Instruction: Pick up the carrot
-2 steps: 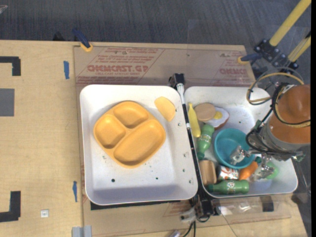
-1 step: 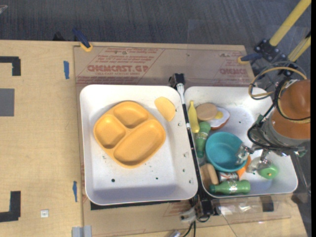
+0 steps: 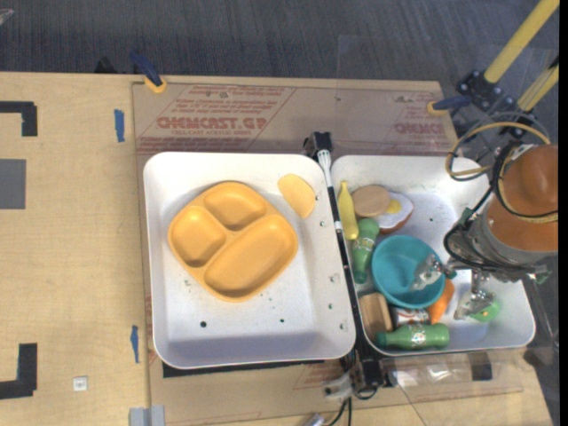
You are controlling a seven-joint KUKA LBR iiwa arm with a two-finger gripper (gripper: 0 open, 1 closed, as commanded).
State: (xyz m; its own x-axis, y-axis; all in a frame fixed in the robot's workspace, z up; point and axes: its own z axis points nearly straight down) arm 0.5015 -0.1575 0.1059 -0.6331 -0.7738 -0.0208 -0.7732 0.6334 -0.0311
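My claw (image 3: 457,293) hangs low in the right bin (image 3: 524,331), just right of the teal bowl (image 3: 401,270); can't tell if it's open or closed, too small and cluttered. Carrot (image 3: 441,301) is a short orange piece at the teal bowl's lower right rim, touching or nearly touching my claw, not clearly gripped. Risks as I judge them: carrot wedged against the bowl, so I could nudge the bowl or snag the green bottle (image 3: 415,335) just below it; narrow carrot may slip. Left of the bowl: yellow and green toys, a wooden block. Left bin (image 3: 160,327) holds an orange divided plate (image 3: 232,239). Tabletop (image 3: 62,264) is light wood with cardboard under the bins; dark carpet behind.
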